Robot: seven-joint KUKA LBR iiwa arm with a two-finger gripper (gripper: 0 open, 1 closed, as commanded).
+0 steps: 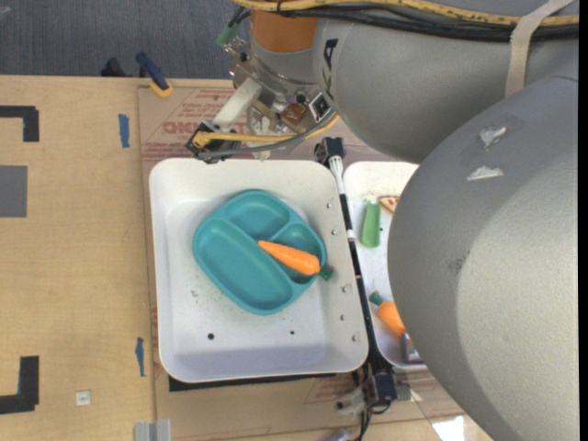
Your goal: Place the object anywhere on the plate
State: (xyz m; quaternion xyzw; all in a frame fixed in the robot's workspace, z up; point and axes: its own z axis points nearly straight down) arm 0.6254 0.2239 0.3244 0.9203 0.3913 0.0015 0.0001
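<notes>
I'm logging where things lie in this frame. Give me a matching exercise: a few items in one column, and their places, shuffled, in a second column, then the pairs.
Items:
1. carrot
2. teal divided plate
3. green piece
4. blue clamp

Places:
A. in the right bin, near its left wall
B. on the bench beyond the bins, upper left
C. lying across the plate's right side
D. in the middle of the left bin

Pairs: 1-C, 2-D, 3-A, 4-B
</notes>
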